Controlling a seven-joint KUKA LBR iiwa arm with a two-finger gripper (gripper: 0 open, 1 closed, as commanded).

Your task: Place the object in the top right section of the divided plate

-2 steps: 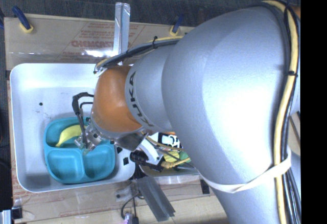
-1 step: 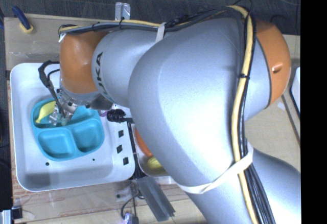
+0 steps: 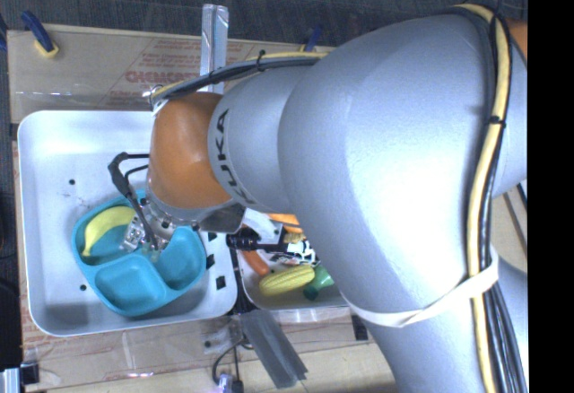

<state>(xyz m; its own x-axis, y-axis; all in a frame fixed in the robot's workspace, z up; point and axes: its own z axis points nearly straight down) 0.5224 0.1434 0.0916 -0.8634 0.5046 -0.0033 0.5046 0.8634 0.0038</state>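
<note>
A blue divided plate [image 3: 134,279] lies in the left white bin [image 3: 54,158]. A yellow banana [image 3: 106,226] rests in the plate's upper left section. The other sections that show hold nothing. My gripper [image 3: 143,234] hangs over the middle of the plate, just right of the banana, under the orange wrist band. The arm hides the plate's upper right part.
The right bin, mostly hidden by the arm, holds a yellow banana-like toy [image 3: 285,279], an orange piece [image 3: 256,261], a green piece [image 3: 318,283] and a black-and-white item [image 3: 296,249]. A cardboard sheet [image 3: 108,59] lies behind the bins.
</note>
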